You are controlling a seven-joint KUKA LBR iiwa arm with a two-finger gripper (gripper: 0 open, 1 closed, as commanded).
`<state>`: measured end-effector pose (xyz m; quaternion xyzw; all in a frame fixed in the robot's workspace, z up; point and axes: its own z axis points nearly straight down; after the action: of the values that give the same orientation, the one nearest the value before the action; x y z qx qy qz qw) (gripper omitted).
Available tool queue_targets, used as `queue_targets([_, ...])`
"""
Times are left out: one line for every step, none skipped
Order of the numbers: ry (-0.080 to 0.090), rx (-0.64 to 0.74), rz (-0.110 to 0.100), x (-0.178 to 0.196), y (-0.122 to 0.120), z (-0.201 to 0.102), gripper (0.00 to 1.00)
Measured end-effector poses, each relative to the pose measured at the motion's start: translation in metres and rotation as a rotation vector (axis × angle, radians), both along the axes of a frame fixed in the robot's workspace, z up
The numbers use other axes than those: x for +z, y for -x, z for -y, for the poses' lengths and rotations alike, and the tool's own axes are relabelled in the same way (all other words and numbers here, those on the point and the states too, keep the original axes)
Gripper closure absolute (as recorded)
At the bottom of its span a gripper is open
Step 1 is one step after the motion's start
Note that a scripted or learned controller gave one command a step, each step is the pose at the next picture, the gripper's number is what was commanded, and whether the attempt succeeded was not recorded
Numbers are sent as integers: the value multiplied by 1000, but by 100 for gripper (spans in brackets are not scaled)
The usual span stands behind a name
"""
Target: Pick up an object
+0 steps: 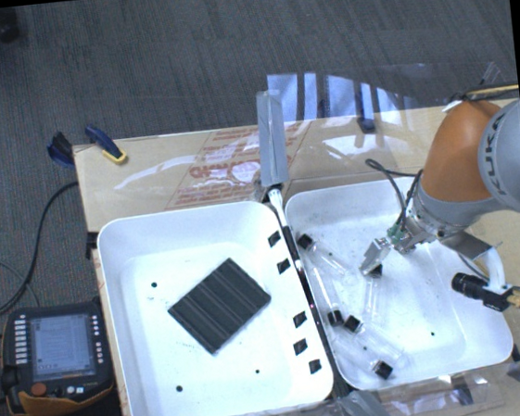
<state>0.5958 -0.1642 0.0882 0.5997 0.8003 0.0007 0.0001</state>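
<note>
Nearest: shallow white plastic left bin (pixel 122 265) holding flat black ribbed rectangular slab (pixel 220 304). Beside it, right bin (pixel 452 339); metal two-finger gripper (pixel 373 262) low inside, opening impossible to tell. Cardboard-covered bench (pixel 171 166), grey carpet (pixel 131 58).

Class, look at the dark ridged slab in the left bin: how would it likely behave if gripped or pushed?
The slab lies flat and keeps straight edges, so it is probably stiff. Being low and broad, it should slide across the left bin rather than roll or tip. Its ridges may give some grip, though its width looks awkward to pinch.

dark ribbed slab (pixel 220 304), flat, left bin
</note>
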Motion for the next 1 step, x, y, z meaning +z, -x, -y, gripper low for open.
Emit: queue_targets([0,91,-1,-1,-6,-76,0])
